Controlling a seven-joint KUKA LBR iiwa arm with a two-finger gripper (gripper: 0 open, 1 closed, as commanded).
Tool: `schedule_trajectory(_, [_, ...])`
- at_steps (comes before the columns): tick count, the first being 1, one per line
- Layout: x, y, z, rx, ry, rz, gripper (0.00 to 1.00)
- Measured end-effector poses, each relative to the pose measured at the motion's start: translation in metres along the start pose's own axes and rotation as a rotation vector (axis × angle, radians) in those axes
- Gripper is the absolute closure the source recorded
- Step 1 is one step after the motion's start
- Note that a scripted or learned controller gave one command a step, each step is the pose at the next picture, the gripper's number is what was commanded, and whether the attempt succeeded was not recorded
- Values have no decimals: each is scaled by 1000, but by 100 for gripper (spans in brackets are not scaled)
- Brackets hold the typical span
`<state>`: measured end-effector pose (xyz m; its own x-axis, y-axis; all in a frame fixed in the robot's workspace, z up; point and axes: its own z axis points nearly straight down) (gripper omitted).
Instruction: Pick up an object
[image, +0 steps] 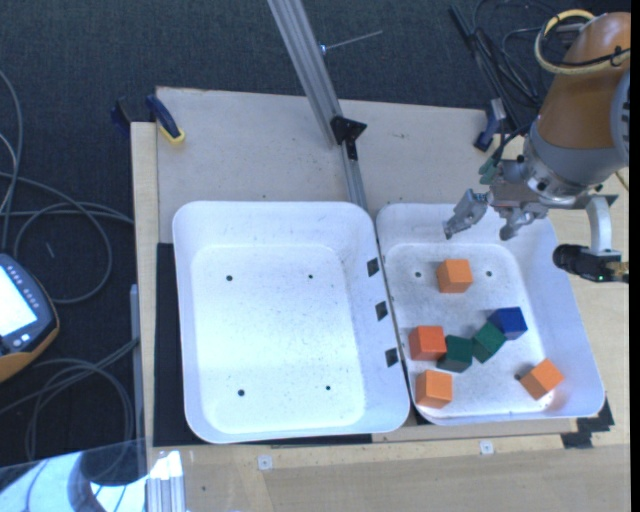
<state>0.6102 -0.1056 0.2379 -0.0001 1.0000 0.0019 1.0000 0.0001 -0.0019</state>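
Note:
The right bin holds several small blocks. An orange block lies alone near its back. Further forward sit another orange block, two green blocks and a blue block, bunched together. Two more orange blocks lie near the front wall. My gripper hangs over the bin's back rim, above and right of the lone orange block, fingers spread open with nothing between them.
The left bin stands beside the right one. A slanted metal rail crosses the bench behind the bins. Blue clamps sit at the bench's back corners. Cables lie on the floor at left.

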Motion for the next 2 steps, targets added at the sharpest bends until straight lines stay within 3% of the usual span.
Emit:
schedule_trajectory(1, [-8, 15, 130, 8, 0, 1, 0])
schedule_trajectory(2, [-8, 18, 114, -3, 0, 0, 100])
